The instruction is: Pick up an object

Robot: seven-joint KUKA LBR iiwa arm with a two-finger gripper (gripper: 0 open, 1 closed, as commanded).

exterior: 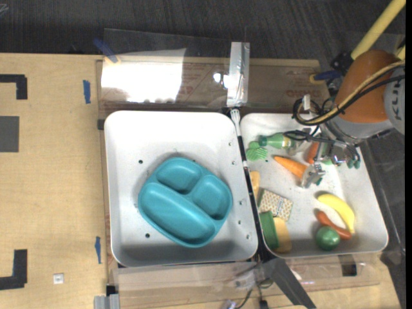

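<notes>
My gripper (313,174) hangs low over the right bin (373,198), near its middle, fingers pointing down-left. Just left of it lies an orange carrot (290,166), its thick end close to the fingertips. A green and yellow toy (273,141) lies at the bin's back. A yellow banana (338,208) rests in front of the gripper, with a red piece (331,221) and a green ball (327,237) beside it. Whether anything sits between the fingers is hidden.
The left bin (129,134) holds a teal divided plate (185,200). Along the right bin's left side lie a patterned cracker (275,205), a green piece (268,229) and a yellow-orange piece (282,234). Cables (322,111) loop off the arm's wrist.
</notes>
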